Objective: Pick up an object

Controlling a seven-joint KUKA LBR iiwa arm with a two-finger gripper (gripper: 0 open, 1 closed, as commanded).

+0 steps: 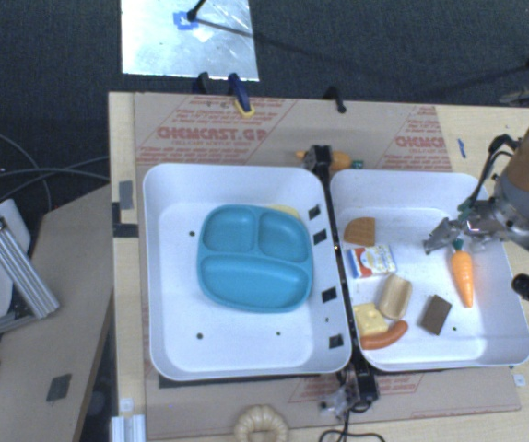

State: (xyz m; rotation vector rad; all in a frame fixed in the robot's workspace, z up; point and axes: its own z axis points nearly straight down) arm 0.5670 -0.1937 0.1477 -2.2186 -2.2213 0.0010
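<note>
The right bin point(495, 343) holds several toy foods: an orange carrot point(464, 277), a dark brown block point(436, 314), a tan roll point(394, 295), a yellow cheese piece point(370, 319), a red sausage point(384, 335), a brown bread slice point(359, 230) and a small printed packet point(369, 261). My gripper point(451, 239) hangs over the right bin's far right part, just above the carrot's top end. Its fingers are spread open with nothing between them.
The left bin point(168, 339) carries a blue divided plate point(255, 256), with a pale yellow item peeking out behind it. Black clips line the seam between the bins. A beige ring lies on the bench's front edge point(262, 424).
</note>
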